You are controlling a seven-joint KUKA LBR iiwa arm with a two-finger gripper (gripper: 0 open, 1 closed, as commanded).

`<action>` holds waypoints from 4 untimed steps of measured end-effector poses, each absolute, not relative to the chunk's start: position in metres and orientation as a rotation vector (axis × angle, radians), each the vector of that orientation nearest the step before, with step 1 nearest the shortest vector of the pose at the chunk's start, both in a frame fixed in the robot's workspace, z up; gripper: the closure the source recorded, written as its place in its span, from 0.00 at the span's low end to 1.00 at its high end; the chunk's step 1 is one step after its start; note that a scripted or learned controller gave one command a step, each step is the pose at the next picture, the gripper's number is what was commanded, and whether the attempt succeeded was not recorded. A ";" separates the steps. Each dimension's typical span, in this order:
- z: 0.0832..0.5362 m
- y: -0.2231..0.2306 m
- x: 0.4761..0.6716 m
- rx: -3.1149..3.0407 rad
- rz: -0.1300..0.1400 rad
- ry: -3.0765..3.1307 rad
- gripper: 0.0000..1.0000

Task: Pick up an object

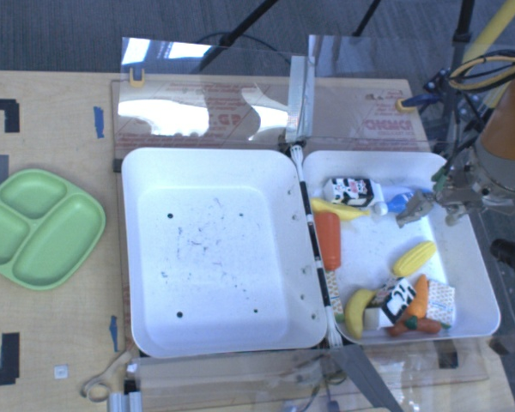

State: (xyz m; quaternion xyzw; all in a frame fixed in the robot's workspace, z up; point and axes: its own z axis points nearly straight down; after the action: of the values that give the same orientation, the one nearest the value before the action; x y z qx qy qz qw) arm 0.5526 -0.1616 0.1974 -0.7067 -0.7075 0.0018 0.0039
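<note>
Hovering over the right bin's (476, 264) upper right edge, the gripper (433, 208) is spreading its fingers with nothing between them. Lying below it in that bin are a yellow corn cob (414, 257), an orange carrot (329, 238) and a banana (358, 312).

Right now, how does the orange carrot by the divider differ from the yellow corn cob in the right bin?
The carrot is orange and smooth; the corn cob is yellow. The carrot lies lengthwise along the bin's left wall, while the corn cob lies slantwise nearer the middle. The carrot looks longer than the corn cob. Both lie in the right bin, apart from each other, and the gripper touches neither.
</note>
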 end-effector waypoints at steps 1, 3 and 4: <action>0.105 -0.178 0.526 -2.008 -0.007 -2.430 0.00; 0.089 -0.191 0.632 -1.777 -0.002 -2.602 0.00; 0.142 -0.186 0.649 -1.606 0.001 -2.698 0.00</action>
State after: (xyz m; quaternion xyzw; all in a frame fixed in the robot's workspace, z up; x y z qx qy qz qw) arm 0.6494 -0.1864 0.1422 -0.5115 -0.8593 0.0003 0.0006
